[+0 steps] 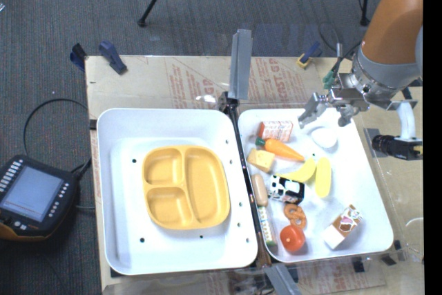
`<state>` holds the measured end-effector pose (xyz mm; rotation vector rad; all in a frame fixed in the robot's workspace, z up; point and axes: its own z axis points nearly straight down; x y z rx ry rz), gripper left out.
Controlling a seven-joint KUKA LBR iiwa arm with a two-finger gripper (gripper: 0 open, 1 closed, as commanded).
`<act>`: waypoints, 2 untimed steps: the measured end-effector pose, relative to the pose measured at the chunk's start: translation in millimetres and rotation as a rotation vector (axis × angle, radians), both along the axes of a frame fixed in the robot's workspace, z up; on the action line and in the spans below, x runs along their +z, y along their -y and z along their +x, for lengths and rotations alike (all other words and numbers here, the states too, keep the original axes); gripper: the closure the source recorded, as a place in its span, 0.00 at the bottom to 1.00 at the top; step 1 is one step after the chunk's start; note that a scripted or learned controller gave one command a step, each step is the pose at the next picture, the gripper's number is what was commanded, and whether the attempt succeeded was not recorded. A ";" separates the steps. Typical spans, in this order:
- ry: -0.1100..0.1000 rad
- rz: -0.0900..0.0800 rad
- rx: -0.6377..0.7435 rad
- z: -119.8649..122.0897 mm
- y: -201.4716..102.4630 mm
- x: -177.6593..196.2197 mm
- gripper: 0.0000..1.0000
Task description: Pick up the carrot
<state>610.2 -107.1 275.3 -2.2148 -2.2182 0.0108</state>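
Table (pixel 173 83): brown board surface carrying two shallow white bins side by side, with blue clamps at its far edge.
Left bin (pixel 117 148): white, holding a yellow divided plate (pixel 185 186) with three compartments, set near its middle.
Right bin (pixel 366 176): white, holding a scatter of toy foods.
Arm (pixel 394 24): grey with an orange upper part, reaching in from the right above the far corner of the right bin.
Pincer (pixel 328 109): hangs over the far side of the right bin, its fingers spread apart with nothing between them, well apart from the carrot.
Carrot (pixel 283 148): orange with a green stem end pointing left, lying in the far-left part of the right bin, just in front of a red-and-white carton (pixel 275 129) and just behind a yellow cheese wedge (pixel 261 160).
Banana pieces (pixel 314 173): two yellow pieces right of the carrot's tip.
Milk carton (pixel 343 226): brown and white, near the front right corner.
Tomato (pixel 293 238): red, at the front of the right bin, beside a pretzel (pixel 295 214).
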 end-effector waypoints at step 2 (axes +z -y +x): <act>-0.013 0.004 -0.014 7.5 -10.6 -147.8 1.00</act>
